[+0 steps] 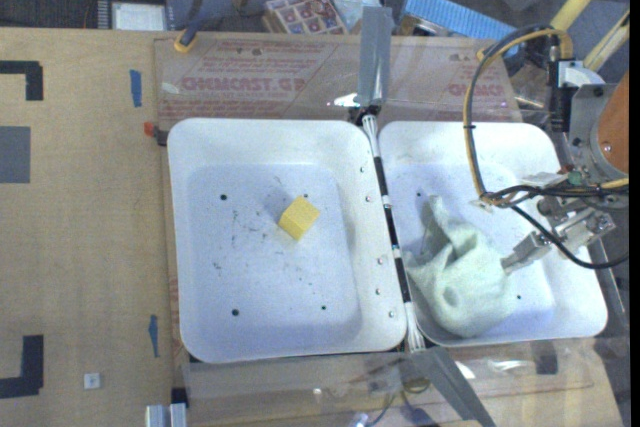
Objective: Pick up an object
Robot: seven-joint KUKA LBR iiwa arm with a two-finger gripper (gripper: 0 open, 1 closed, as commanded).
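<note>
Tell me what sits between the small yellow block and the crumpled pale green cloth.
In the camera view, the touching rims of the two white bins run between the small yellow block and the crumpled pale green cloth; otherwise just bare bin floor.

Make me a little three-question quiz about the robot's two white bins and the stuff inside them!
1. True or false: the yellow block lies in the left bin.
2. What lies in the right bin? A) a red ball B) a crumpled pale cloth C) a spoon
3. Fill the gap: the gripper is over the ____ bin, right beside the cloth.

Key: 1 true; 2 B; 3 right.
</note>
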